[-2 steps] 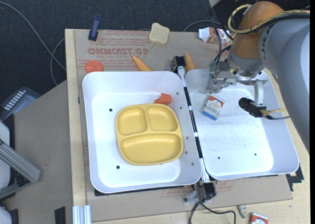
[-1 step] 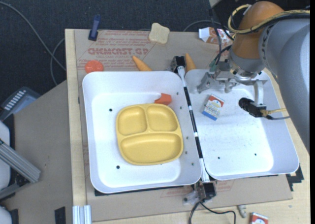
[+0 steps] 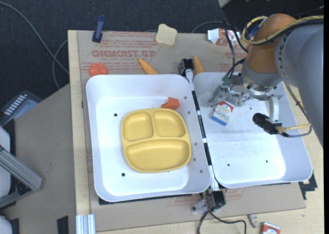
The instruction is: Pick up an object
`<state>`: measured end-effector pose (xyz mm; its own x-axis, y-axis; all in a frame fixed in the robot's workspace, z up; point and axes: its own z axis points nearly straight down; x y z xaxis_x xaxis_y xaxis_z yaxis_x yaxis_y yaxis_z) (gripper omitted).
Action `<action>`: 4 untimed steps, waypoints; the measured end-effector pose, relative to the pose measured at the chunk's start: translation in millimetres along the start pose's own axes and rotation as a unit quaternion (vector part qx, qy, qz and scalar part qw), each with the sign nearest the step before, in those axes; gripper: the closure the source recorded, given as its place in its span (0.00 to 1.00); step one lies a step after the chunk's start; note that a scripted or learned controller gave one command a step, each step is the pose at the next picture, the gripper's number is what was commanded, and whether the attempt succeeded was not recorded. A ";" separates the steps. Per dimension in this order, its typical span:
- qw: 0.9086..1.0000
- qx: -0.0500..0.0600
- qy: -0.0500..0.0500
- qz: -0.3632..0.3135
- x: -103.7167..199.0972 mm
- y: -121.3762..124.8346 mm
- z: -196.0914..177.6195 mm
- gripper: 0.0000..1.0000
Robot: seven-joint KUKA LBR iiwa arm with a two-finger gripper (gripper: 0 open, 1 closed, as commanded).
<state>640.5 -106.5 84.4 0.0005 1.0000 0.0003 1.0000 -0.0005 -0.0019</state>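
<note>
A small white, blue and red carton (image 3: pixel 222 113) lies tilted in the upper left part of the right bin (image 3: pixel 257 166). My gripper (image 3: pixel 227 96) hangs directly over the carton's top edge, reaching in from the right under the orange-banded wrist (image 3: pixel 267 42). The view does not settle whether it touches the carton. In the left bin (image 3: pixel 103 125) a yellow divided plate (image 3: pixel 154 139) rests in the middle, with a small orange piece (image 3: pixel 171 103) just behind it.
A black plug on a yellow cable (image 3: pixel 264 122) hangs over the right bin beside the carton. Behind the bins on the bench lie a bread-shaped toy (image 3: pixel 166 34), a blue item (image 3: pixel 98 28), an orange disc (image 3: pixel 97 69), a carrot (image 3: pixel 147 66) and another small carton (image 3: pixel 225 36).
</note>
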 end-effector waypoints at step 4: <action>1.000 0.000 0.000 0.000 -7.1 -11.0 -0.4 0.00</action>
<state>629.5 -113.7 84.8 -0.0004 1.0000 0.0007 1.0000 0.0004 -0.0013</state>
